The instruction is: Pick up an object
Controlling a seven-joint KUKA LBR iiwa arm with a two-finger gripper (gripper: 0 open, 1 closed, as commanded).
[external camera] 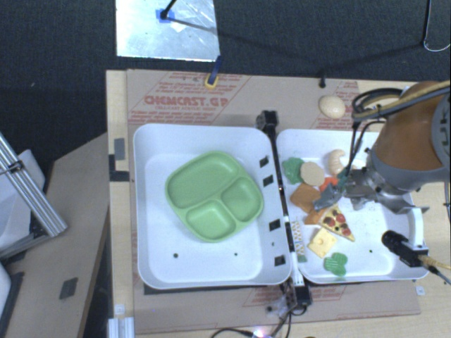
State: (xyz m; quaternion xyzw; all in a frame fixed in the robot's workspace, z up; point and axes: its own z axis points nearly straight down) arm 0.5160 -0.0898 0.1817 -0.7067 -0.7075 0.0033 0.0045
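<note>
Gripper (330, 197) is seen low in the right bin (373, 270), at right of centre of the frame, over a cluster of toy food; whether it is apart or together cannot be told. A pizza slice (338, 222) lies just below it, a cheese wedge (323, 243) and green piece (336, 263) lower. A green divided plate (213, 196) is set in the left bin (151, 259)

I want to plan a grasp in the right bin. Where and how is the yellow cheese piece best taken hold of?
The cheese piece lies flat near the right bin's left wall, with the pizza slice close above it and a green piece at its lower right. Probably best to come straight down and pinch its two freest opposite edges, since a flat thing offers no side to hook.
</note>
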